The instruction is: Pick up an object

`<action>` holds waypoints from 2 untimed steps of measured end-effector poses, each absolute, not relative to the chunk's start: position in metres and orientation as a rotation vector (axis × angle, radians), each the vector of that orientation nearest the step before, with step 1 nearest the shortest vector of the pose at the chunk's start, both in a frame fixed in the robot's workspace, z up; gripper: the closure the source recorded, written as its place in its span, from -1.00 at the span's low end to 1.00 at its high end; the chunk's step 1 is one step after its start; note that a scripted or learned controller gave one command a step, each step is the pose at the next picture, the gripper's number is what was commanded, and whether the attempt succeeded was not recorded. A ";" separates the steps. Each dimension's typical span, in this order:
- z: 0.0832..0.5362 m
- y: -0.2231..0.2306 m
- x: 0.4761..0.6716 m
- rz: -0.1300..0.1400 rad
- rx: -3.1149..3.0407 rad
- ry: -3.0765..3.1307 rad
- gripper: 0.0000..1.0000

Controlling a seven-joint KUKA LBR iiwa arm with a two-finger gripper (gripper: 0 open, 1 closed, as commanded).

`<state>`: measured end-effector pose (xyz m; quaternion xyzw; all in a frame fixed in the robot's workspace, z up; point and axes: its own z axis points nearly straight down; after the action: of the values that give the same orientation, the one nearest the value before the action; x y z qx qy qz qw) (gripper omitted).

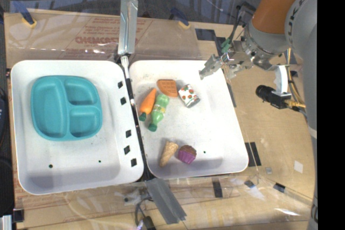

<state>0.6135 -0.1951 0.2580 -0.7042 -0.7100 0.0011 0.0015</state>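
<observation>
Gripper hovers at the right bin's upper right edge; you cannot tell how its jaws stand. Objects lie below-left; aim for the dice box, nearest and apart from the cookie, and descend squarely.

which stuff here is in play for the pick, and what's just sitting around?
In play:
claw, over the right bin's far right corner
carrot
green bottle
brown cracker
spotted cube
ice cream cone
purple cupcake
right bin

Lying about:
teal divided tray
left bin
</observation>
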 end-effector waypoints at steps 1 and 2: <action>0.150 -0.108 0.622 0.010 -2.199 -2.229 -1.00; 0.090 -0.148 0.656 0.006 -2.210 -2.228 -1.00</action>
<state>0.6559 -0.1477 0.0897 -0.7043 -0.7099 0.0018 0.0017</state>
